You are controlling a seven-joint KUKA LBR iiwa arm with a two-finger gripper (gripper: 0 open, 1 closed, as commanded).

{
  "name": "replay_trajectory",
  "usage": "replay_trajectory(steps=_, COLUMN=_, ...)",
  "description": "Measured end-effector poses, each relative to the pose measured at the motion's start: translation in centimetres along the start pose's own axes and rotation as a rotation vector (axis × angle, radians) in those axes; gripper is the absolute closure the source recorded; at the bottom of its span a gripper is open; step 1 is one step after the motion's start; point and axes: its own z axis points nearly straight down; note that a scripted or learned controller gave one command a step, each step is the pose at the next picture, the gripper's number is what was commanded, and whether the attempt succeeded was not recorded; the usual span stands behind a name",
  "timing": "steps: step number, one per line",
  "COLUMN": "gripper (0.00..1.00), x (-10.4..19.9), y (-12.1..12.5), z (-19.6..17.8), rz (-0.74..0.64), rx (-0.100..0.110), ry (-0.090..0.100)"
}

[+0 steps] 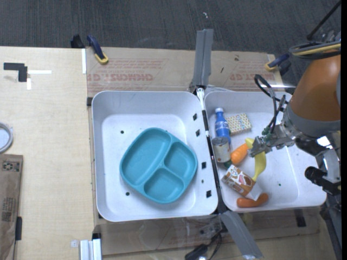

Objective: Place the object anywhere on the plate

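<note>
The hand (pixel 264 145) grips the top of a yellow banana (pixel 259 164), its fingers closed on it, in the right bin (pixel 287 191) well apart from the blue plate (pixel 158 166). Both bins sit on a pale wooden table (pixel 43 123). The banana hangs lengthwise, tip pointing down toward the bin floor.

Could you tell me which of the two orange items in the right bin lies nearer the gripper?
The rounder orange piece beside the can, just left of the gripper; the longer one lies at the bin's front edge.
</note>
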Motion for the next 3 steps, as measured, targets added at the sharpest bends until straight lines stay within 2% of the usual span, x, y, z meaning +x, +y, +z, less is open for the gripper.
replay_trajectory(steps=1, gripper=1.00, x=7.8, y=-0.5, z=-3.2, rz=-0.053, rx=0.003, ry=-0.001)
replay_trajectory(steps=2, gripper=1.00, x=18.4, y=0.9, z=1.0, rz=-0.253, rx=0.006, ry=-0.001)
replay_trajectory(steps=3, gripper=0.00, x=18.4, y=0.9, z=1.0, rz=-0.252, rx=0.005, ry=-0.001)
